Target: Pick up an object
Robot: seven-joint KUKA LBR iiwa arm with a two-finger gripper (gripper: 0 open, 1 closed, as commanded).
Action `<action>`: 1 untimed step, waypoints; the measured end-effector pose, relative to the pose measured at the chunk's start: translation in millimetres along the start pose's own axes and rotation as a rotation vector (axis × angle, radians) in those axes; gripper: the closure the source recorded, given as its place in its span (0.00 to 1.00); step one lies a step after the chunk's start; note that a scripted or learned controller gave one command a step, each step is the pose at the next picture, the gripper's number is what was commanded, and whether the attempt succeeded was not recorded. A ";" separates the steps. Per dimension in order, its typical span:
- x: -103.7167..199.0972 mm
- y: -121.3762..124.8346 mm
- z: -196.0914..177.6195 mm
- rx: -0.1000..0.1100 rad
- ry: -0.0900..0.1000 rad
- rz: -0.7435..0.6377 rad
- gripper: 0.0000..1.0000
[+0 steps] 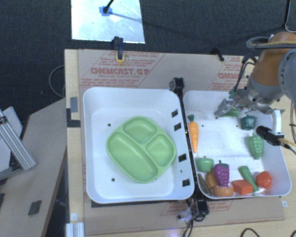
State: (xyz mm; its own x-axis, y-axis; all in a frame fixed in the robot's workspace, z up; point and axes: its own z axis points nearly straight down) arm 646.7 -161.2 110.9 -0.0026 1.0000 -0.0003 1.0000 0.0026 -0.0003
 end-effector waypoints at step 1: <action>0.7 0.7 27.0 0.000 0.000 -0.002 0.00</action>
State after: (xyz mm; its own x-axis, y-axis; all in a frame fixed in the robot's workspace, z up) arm 647.3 -160.5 83.9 -0.0046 1.0000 -0.0003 1.0000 0.0046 0.0000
